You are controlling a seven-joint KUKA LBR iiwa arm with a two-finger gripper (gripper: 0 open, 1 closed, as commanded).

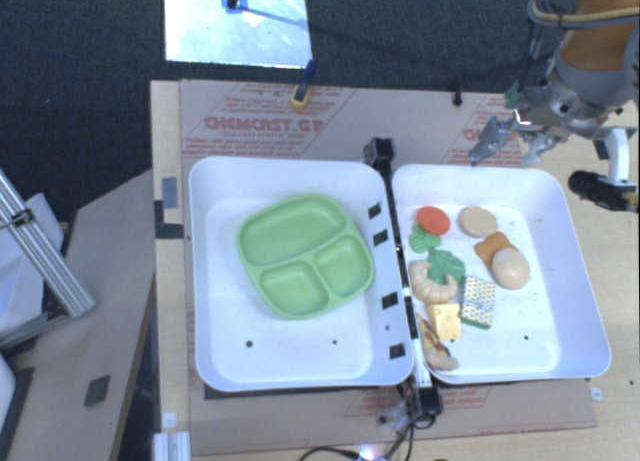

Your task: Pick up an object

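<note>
My gripper (512,145) hangs above the far edge of the right bin (575,279), its two fingers spread open with nothing between them. Toy food lies in that bin's left half: a red tomato (433,219), a tan bun (478,221), an orange piece (491,246), a pale egg-like ball (510,269), a green leafy piece (438,254), a shrimp (430,284), a patterned packet (478,301) and a yellow cheese block (446,322). The gripper is well behind and above all of them.
The left bin (215,249) holds a green three-compartment tray (303,255). A black divider strip (395,249) runs between the bins. A shiny square sheet (236,7) lies beyond the bench. A yellow clip (300,97) sits on the cardboard behind the bins.
</note>
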